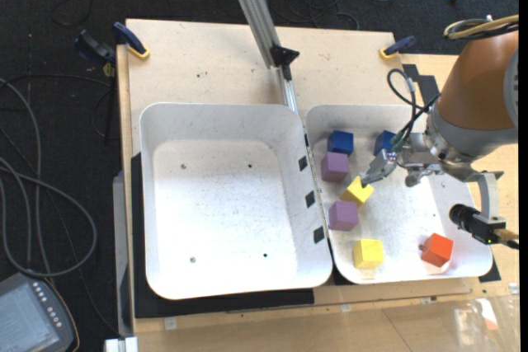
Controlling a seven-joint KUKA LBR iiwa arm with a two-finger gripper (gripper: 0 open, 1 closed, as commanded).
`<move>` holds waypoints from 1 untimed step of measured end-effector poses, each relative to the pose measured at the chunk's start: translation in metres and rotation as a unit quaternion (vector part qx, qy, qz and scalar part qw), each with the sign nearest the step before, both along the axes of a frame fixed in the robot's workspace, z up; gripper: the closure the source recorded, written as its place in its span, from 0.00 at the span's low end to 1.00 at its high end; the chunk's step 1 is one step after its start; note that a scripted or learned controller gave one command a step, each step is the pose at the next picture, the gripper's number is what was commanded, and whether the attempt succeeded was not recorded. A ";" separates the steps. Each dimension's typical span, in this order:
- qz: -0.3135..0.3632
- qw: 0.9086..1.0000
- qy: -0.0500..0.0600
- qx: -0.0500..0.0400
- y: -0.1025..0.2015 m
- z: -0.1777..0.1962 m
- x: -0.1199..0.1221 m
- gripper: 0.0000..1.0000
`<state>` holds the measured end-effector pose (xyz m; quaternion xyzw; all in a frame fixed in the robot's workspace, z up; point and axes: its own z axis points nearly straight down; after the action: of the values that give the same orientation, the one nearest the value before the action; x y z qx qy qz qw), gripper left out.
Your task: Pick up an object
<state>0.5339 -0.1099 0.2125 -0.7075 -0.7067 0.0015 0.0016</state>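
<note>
Nearest the camera, at the lower right of the frame, a yellow cube (368, 252) and an orange cube (437, 249) lie in the right bin (466, 268); above them two purple cubes (343, 215) are seen, and a blue cube (341, 142) higher still; the end effector (373, 176) is poised just over a small yellow cube (359, 191) at mid-bin, touching or nearly so; whether it is open or closed cannot be told; the approach step is judged in hand; a descent and closure around that cube would be called for next.
</note>
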 end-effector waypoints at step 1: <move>0.000 1.000 0.001 0.000 0.000 -0.057 0.009 0.00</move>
<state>0.5425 -0.1098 0.1558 -0.7074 -0.7068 0.0018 0.0023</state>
